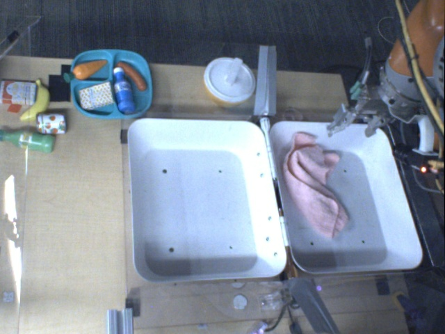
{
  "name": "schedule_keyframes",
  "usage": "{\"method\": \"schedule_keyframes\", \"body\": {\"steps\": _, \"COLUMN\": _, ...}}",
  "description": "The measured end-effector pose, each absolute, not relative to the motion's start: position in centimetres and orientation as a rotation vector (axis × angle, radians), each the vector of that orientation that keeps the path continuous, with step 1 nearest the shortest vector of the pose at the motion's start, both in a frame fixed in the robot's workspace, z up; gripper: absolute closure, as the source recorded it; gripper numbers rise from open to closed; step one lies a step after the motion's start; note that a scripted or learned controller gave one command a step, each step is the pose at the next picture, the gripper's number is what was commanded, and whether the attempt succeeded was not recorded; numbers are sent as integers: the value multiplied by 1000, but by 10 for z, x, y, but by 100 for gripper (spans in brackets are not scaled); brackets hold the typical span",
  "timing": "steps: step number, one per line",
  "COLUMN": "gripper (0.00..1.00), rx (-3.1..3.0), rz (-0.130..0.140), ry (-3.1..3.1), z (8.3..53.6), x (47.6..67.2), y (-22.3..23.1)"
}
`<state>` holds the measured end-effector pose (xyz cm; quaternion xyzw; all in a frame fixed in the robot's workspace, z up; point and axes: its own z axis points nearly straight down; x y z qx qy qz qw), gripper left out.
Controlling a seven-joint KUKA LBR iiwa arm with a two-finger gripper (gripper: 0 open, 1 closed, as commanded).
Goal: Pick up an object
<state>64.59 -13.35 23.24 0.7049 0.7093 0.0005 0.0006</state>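
A crumpled pink cloth (315, 184) lies in the right white bin (389, 249), stretching from the bin's upper left toward its middle. My gripper (355, 122) hangs over the bin's far right rim, up and to the right of the cloth and apart from it. Its two fingers stand spread, open, with nothing between them. The grey arm with its orange band reaches in from the upper right corner.
The left white bin (201, 200) sits beside the right one. Behind the bins stand a white lidded cup (230, 80) and a blue divided tray (111, 82) with toy food. A banana (36, 101), a can (51, 123) and a green bottle (28, 140) lie at the far left.
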Motion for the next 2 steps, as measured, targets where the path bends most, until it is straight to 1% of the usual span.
{"method": "schedule_keyframes", "body": {"steps": 1, "gripper": 0, "rx": 2266, "rz": -1, "ry": 2178, "z": 117, "x": 581, "y": -145}}
{"method": "schedule_keyframes", "body": {"steps": 2, "gripper": 0, "rx": 2043, "rz": 13, "ry": 2369, "z": 90, "x": 547, "y": -121}}
